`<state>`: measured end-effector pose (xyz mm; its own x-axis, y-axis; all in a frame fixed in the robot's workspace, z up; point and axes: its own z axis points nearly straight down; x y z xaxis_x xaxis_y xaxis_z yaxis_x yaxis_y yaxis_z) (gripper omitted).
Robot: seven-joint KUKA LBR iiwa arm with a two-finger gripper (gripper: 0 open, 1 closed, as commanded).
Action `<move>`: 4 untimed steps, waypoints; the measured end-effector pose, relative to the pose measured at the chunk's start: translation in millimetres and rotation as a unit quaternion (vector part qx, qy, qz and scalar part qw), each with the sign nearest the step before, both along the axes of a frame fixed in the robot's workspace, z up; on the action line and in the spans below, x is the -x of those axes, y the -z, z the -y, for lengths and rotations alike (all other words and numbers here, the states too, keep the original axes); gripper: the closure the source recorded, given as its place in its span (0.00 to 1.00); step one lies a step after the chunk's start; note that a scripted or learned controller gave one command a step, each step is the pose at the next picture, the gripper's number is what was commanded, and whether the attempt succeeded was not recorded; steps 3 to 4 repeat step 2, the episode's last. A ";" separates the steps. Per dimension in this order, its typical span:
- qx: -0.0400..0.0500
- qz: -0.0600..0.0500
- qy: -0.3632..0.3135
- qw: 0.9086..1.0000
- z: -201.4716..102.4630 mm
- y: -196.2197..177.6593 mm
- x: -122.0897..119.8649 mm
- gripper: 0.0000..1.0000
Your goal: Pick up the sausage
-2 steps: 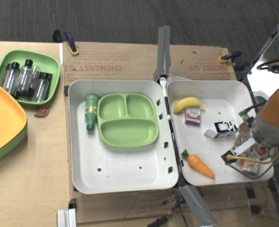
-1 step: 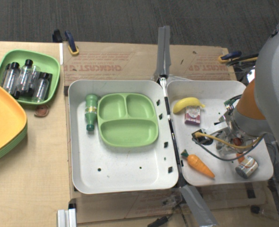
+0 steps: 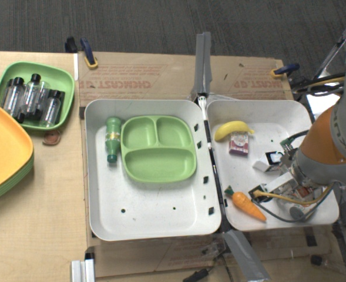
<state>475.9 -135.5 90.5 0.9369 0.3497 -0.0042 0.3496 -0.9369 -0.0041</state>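
The claw [image 3: 290, 187] hangs low in the right bin [image 3: 266, 131] beside the carrot [image 3: 248, 206], probably seeking the sausage; its grip I cannot tell.

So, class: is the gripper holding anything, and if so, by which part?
It cannot be told. The gripper sits low in the right bin near the carrot, among cables; nothing shows between its fingers.

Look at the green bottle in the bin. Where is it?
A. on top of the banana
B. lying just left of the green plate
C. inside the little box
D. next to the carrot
B: the green bottle lies in the left bin, right beside the left edge of the green divided plate, far from the banana and carrot in the right bin.
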 end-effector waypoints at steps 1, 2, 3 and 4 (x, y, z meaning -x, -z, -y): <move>0.002 0.000 0.048 0.999 -11.3 -36.1 -106.9 1.00; 0.000 0.000 -0.016 1.000 34.8 0.3 -53.0 1.00; 0.000 0.000 -0.016 1.000 34.8 0.3 -53.0 1.00; 0.000 0.000 -0.016 1.000 34.8 0.3 -53.0 1.00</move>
